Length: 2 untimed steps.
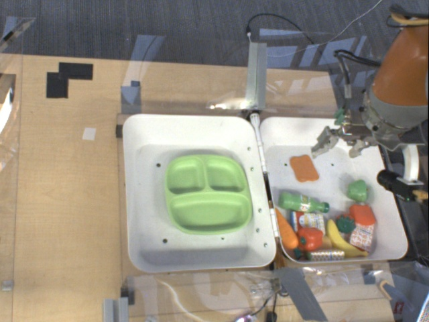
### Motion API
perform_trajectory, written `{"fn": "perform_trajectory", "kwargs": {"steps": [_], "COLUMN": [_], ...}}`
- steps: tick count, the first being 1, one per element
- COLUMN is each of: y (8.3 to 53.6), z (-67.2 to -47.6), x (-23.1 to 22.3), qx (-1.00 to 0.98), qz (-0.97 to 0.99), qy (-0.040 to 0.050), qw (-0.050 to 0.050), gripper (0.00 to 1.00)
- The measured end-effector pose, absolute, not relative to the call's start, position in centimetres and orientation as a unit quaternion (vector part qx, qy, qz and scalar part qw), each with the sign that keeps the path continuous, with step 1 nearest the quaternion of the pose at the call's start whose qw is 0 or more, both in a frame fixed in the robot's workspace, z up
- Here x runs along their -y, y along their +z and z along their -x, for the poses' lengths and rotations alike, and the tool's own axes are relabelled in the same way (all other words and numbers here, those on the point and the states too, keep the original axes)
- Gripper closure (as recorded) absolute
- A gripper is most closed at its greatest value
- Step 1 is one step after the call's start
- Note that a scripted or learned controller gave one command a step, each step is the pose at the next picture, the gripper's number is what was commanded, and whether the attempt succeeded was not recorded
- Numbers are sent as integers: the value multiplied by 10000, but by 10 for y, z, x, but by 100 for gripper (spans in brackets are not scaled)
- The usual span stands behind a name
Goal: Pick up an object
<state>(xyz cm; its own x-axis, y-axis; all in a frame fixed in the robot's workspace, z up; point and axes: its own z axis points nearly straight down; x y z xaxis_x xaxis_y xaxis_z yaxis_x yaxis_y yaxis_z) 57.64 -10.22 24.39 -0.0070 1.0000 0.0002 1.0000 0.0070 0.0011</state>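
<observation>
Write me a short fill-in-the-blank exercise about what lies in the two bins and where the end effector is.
1. The green divided plate lies in the ____ bin.
2. The flat orange piece lies apart from the pile, in the ____ bin.
3. The end effector hangs over the ____ bin, with nothing between its fingers.
4. The small bottle beside the carrot is mainly ____ in colour.

Missing words: left; right; right; green

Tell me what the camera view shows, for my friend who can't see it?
A robot arm's gripper hangs with open jaws over the right bin, holding nothing, above an orange cracker-like piece. Toy foods crowd that bin's near corner: a green bottle, a carrot, a banana. The left bin holds a green divided plate.
</observation>
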Motion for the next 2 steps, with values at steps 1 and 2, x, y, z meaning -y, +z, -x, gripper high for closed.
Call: {"fn": "perform_trajectory", "kwargs": {"steps": [1,2], "y": [143,88], "z": [-605,-617], "x": [99,102], "qx": [-6995,-7234], "qz": [-7147,-6904], "qy": [-2,35], "qw": [-5,37], "gripper": [0,0]}}
